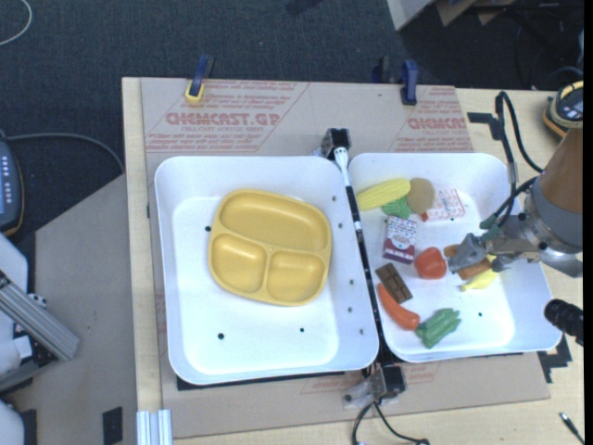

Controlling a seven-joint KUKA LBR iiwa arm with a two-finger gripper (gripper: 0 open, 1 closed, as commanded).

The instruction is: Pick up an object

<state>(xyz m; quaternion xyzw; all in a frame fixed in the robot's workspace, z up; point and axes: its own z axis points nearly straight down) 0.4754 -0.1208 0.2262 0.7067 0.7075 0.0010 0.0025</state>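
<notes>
My gripper (pixel 471 256) is low in the right bin (pixel 519 332), near its right side, reaching in from the right. Directly under it lie a small orange piece (pixel 473 271) and a yellow piece (pixel 480 282), both partly hidden by the gripper. I cannot tell whether either is held. A red tomato (pixel 430 264) sits just left of the gripper. Further left are a red-and-white packet (pixel 401 238), a brown bar (pixel 394 283), an orange carrot (pixel 399 310) and green beans (pixel 437 325). A yellow corn cob (pixel 383 193), a tan round piece (pixel 422 194) and a white packet (pixel 448 204) lie at the back.
The left bin (pixel 185 332) holds a yellow divided plate (pixel 270 247). A black divider rail (pixel 357 239) runs between the bins. The grey arm with its orange band (pixel 561 197) comes in over the right bin's right edge, with cables (pixel 508 137) above it.
</notes>
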